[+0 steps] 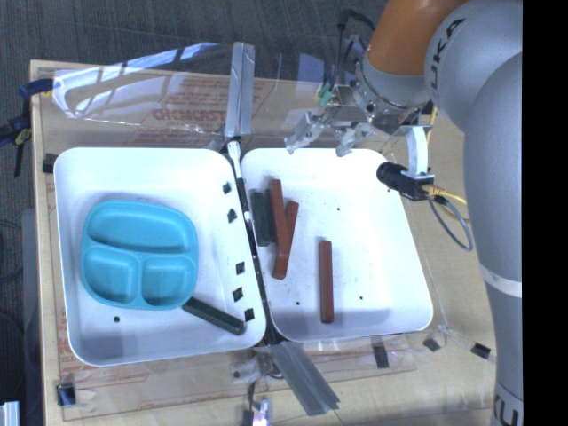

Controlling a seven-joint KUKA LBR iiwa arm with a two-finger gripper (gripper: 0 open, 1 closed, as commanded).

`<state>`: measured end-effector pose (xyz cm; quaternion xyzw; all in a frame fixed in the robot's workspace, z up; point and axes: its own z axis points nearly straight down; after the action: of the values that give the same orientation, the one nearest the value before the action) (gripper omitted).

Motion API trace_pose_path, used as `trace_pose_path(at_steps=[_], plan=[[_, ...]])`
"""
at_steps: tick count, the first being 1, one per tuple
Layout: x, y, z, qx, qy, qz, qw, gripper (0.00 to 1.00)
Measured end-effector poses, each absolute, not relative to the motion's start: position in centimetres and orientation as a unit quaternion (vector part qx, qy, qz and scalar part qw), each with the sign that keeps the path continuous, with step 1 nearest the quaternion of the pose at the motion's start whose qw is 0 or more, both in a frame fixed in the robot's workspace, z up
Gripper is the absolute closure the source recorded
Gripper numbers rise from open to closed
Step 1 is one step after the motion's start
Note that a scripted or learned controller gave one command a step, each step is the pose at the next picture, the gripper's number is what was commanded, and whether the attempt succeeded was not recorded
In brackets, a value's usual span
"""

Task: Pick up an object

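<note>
The left bin (67, 238) holds a light blue divided plate (139, 254), lying flat toward the bin's left and middle. Just off the plate's lower right corner lies a dark green stick (213, 316), its long axis running diagonally from upper left down to lower right, toward the wall shared with the neighbouring bin.

In the right bin (390, 264), a second dark green stick (262, 217) lies close along the left wall, its long axis nearly top to bottom in the view. Just beside it to the right sit two reddish-brown sticks: a thin one (277, 204) nearly parallel to the green one, and a longer one (286, 240) tilted slightly, upper end to the right and lower end to the left. These two seem to touch or overlap near their upper parts, though the view is too coarse to be sure. Further right, well apart from that cluster, a third reddish-brown stick (326, 280) lies alone, its long axis almost straight top to bottom.

The gripper (328, 137) hangs over the far rim of the right bin, its fingers spread apart with nothing between them, away from all the sticks.
</note>
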<state>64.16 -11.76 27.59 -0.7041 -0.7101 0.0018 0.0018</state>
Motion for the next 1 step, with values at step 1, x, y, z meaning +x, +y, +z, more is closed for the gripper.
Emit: trace_pose_path(at_steps=[1], plan=[[57.54, -11.87, 16.00, -0.722, -0.692, 0.0021, 0.002, 0.00]])
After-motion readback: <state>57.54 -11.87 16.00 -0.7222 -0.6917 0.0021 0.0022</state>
